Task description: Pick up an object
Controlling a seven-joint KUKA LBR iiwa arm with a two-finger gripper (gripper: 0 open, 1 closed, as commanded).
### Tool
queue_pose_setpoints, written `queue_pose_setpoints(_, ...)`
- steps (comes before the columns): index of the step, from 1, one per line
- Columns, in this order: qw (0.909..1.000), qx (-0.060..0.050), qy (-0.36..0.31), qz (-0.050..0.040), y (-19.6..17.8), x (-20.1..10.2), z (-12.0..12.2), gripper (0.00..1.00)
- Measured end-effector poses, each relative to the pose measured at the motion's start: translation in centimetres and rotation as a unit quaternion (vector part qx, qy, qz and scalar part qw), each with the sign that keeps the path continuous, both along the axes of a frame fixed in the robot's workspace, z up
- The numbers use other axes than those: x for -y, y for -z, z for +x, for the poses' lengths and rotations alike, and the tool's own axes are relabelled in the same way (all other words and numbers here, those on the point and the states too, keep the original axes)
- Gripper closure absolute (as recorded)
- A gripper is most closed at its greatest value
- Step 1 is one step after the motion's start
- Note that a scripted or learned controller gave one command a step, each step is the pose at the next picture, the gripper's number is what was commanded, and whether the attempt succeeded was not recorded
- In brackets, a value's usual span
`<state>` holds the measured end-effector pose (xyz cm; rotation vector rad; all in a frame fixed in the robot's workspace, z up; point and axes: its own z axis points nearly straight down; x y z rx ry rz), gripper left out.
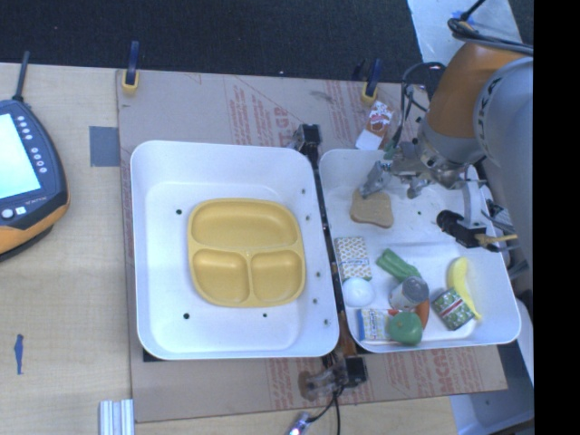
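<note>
My gripper (393,185) hangs over the far end of the right bin (507,333), with its fingers (372,187) spread open and nothing between them. Just below it lies a tan slice of toast (372,211). Nearer the front of this bin are a checkered box (352,256), a white ball (357,292), a green pepper (397,265), a grey cup (410,290), a banana (462,282), a small can (453,309) and a round green fruit (405,328).
The left bin (154,333) holds a yellow divided plate (246,250). A teach pendant (23,175) lies at the bench's left edge. Blue clamps (132,66) stand along the back of the cardboard, and a small tag (377,120) lies behind the right bin.
</note>
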<state>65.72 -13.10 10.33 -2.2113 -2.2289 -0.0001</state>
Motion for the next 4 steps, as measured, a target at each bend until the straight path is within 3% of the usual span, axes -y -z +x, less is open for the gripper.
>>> queue_pose_setpoints(1, 1.0000, 0.000, 0.002, -0.0013, 1.0, -0.4, -0.8, 0.00)
queue_pose_setpoints(2, 1.0000, 0.000, 0.002, -0.0009, 1.1, -1.1, -0.1, 0.00)
queue_pose_setpoints(4, 1.0000, 0.000, 0.002, -0.0019, 1.0, -3.2, -3.3, 0.00)
